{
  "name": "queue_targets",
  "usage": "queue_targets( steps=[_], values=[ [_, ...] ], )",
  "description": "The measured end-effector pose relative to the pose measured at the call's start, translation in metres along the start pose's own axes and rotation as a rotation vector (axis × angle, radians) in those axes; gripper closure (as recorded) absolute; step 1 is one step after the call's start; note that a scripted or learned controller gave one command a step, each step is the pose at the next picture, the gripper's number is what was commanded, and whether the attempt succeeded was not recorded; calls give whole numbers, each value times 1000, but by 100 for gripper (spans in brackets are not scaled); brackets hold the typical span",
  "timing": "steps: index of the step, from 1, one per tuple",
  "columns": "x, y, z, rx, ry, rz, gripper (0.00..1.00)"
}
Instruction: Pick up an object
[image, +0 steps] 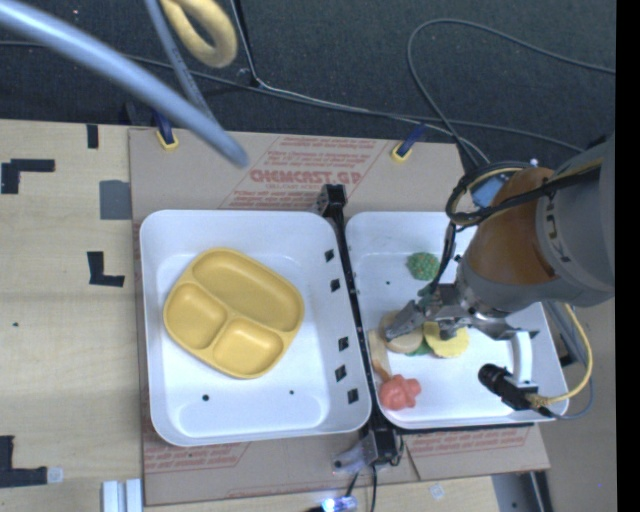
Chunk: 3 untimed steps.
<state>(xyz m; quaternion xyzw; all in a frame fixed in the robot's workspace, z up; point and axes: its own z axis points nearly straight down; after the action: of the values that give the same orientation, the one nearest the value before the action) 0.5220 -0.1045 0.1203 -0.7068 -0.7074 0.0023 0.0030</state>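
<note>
The right white bin (395, 232) holds several small food toys. A green broccoli-like piece (423, 265) lies near its back. A red-pink piece (399, 392) lies at its front left. A yellow round piece (449, 344) and a tan piece (404, 344) lie together in the middle. A pale tan strip (378, 357) rests against the bin's left wall. My gripper (412, 322) is low in this bin, directly over the tan and yellow pieces and partly hiding them. Whether it touches or holds either piece cannot be told.
The left white bin (160, 400) holds a yellow divided plate (233, 312). A black divider (343, 300) runs between the bins. The grey and orange arm (530, 240) covers the right bin's right side. Cables trail behind the bins.
</note>
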Motion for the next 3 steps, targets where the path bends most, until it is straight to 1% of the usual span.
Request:
queue_targets(
  steps=[1, 2, 3],
  values=[
    [0, 3, 32, -16, -3, -1, 0],
    [2, 4, 22, -18, -2, -4, 100],
    [10, 11, -29, -10, -1, -2, 100]
  ],
)
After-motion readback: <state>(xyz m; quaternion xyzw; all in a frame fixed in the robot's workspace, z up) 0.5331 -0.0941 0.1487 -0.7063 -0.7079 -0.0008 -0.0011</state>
